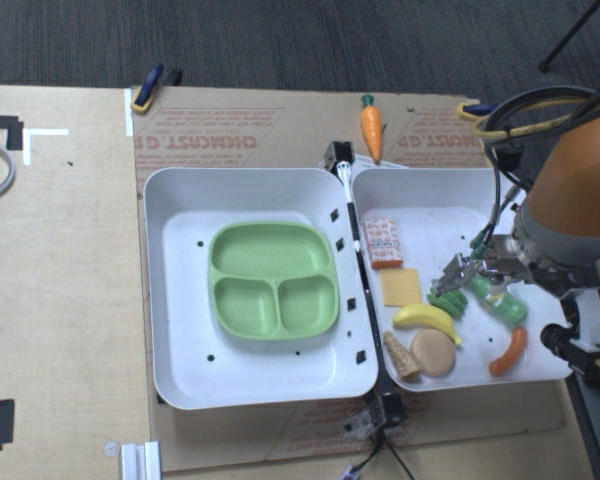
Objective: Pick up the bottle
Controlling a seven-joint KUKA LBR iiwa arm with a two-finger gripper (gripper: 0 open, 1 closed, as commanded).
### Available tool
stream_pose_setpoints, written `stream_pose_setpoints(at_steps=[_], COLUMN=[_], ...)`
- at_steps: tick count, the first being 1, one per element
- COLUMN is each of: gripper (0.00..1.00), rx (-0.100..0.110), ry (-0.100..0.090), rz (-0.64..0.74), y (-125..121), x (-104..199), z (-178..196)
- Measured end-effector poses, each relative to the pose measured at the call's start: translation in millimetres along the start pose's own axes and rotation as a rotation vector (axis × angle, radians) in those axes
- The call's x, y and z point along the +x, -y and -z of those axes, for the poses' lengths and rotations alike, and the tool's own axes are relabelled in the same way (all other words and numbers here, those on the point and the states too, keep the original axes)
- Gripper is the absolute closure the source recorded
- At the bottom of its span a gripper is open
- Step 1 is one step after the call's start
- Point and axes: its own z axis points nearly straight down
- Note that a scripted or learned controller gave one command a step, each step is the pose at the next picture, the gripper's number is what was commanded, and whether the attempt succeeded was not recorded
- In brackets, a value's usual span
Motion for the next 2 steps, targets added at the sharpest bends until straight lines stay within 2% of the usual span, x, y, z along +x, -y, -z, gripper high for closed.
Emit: stream_pose_setpoints(at_steps=[1, 2], gripper=[0.00, 1.00], rx=[0.000, -0.001], ry=[-0.001, 0.000], rz=[-0.197, -0.200], y=[-51.1, -51.5], x=[-17.8, -18.5], z=[-112.0, -102.1])
